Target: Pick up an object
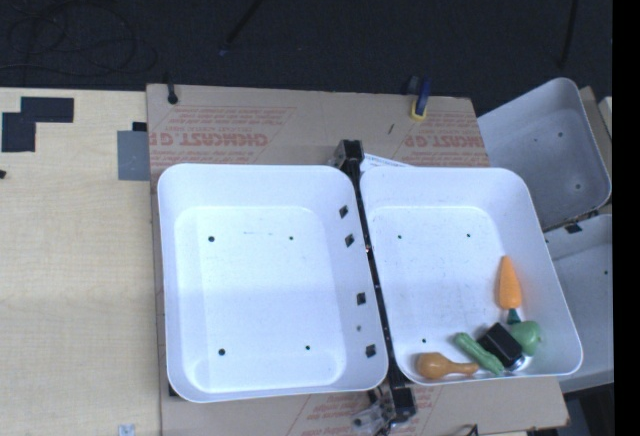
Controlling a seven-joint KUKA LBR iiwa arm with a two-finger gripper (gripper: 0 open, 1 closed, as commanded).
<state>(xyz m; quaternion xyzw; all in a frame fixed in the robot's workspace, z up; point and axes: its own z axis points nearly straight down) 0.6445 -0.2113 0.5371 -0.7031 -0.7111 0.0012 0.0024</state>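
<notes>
Camera view: gripper state can't be told, so picking seems unstarted; next comes reaching the carrot [509, 283] in the right bin's [450, 186] near-right corner.

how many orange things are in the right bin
2. An orange carrot-shaped piece lies near the right wall, and a darker orange gourd-shaped piece lies at the front edge. The black block and green pieces may hide more.

Two shallow white plastic bins sit side by side on a brown cardboard sheet [300, 129] covering the tabletop. In the right bin [440, 194], objects cluster at the near right corner: a small orange carrot-shaped toy [509, 283] farthest, a green toy [527, 334] nearer, a small black block [500, 345] just left, and a yellow-orange pear-shaped toy [443, 365] nearest left. The left bin [190, 194] lies alongside.
</notes>
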